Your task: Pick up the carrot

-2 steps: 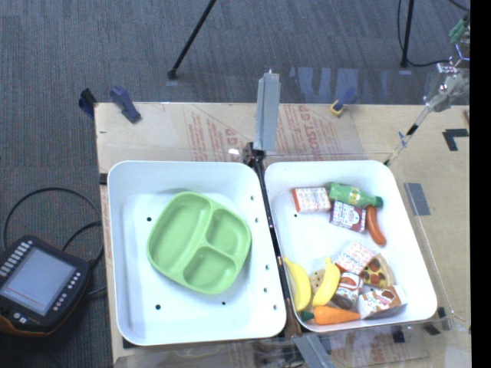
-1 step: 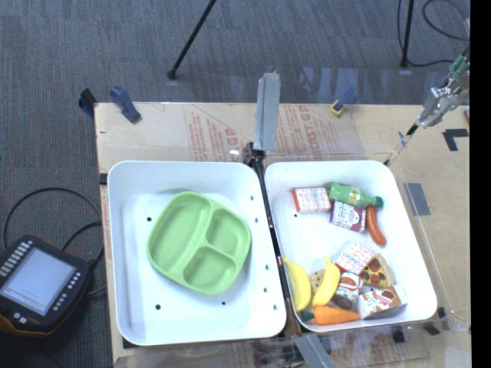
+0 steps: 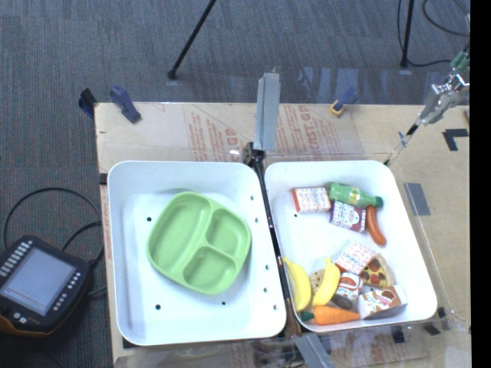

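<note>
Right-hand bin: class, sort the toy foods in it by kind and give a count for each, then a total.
Bananas: 2
Carrot: 1
Sausage: 1
Green bottle: 1
Pizza slice: 1
Small printed packets: 5, some overlapping, so approximate
Total: 11

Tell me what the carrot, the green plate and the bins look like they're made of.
Carrot: probably molded plastic toy food, going by its even orange and smooth skin. Green plate: likely matte plastic, one flat color with soft molded dividers. Bins: seemingly thin, slightly glossy white plastic with rounded, pressed-looking corners, though the view leaves that open.
</note>
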You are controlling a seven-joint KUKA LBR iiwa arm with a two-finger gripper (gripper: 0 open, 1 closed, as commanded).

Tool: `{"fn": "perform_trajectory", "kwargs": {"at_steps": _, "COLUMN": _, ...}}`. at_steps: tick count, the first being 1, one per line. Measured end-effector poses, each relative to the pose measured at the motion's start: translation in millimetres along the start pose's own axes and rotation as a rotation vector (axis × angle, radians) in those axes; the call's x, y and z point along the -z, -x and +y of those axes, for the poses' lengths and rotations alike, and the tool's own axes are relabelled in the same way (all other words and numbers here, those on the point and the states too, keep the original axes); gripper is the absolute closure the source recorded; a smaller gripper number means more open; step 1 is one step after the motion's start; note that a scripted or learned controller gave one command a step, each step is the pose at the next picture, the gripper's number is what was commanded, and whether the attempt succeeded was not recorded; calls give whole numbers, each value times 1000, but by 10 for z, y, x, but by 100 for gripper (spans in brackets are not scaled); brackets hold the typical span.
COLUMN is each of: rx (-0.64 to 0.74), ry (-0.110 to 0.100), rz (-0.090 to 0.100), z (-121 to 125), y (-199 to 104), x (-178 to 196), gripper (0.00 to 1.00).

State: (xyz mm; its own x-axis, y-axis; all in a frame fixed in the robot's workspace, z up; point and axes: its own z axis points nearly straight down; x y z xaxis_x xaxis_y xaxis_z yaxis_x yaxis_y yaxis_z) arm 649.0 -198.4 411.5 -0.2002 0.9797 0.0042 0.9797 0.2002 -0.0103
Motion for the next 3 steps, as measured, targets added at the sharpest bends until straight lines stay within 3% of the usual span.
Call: {"fn": "perform_trajectory", "kwargs": {"at_steps": 3, "rx": 17, "ry": -13, "rz": 5, "z": 76, "y": -22, "x": 191, "gripper": 100}}
